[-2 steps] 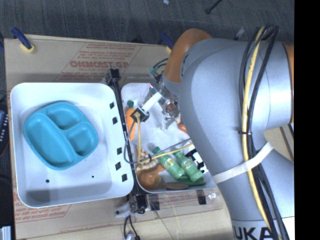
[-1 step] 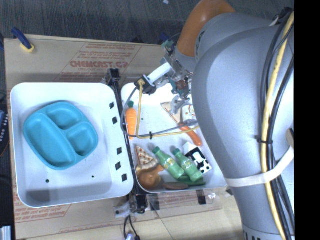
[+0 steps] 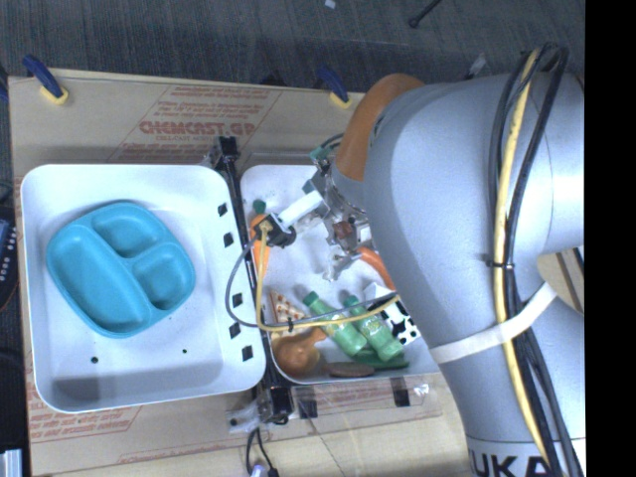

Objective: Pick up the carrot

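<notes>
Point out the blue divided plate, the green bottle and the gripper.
blue divided plate [image 3: 119,266]: camera view, on the ridge between its compartments.
green bottle [image 3: 343,328]: camera view, on the middle of its body.
gripper [image 3: 341,235]: camera view, at its tip above the right bin.

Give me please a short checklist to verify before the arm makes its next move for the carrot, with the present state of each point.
1. Carrot located: cannot tell. An orange piece shows by the gripper and an orange strip lies at the right bin's left wall; which one is the carrot is unclear.
2. Gripper over the right bin: ok.
3. Something between the fingers: cannot tell, the wrist hides them.
4. Clutter near the target: not ok. Green bottles and a brown wooden piece crowd the bin's front.
5. Blue divided plate out of the way in the left bin: ok.
</notes>
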Motion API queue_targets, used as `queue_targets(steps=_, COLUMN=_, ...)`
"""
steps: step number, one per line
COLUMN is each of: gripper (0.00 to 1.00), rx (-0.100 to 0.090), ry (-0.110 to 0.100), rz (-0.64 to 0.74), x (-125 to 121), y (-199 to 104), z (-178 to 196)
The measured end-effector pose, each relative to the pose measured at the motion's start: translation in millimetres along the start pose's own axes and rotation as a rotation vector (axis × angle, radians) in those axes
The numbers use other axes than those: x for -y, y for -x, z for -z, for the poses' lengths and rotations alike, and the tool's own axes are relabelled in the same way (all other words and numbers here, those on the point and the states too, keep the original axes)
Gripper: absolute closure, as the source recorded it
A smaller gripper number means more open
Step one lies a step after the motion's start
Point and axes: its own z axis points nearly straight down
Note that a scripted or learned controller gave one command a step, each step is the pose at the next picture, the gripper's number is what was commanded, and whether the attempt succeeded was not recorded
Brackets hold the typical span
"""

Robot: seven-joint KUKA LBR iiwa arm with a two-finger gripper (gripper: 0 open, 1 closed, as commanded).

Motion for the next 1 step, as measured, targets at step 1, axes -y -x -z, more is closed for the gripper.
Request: queue_targets(steps=1, gripper=1.00, rx=-0.006, ry=-0.004, rz=0.008, x=1.2, y=-3.7, z=14.7)
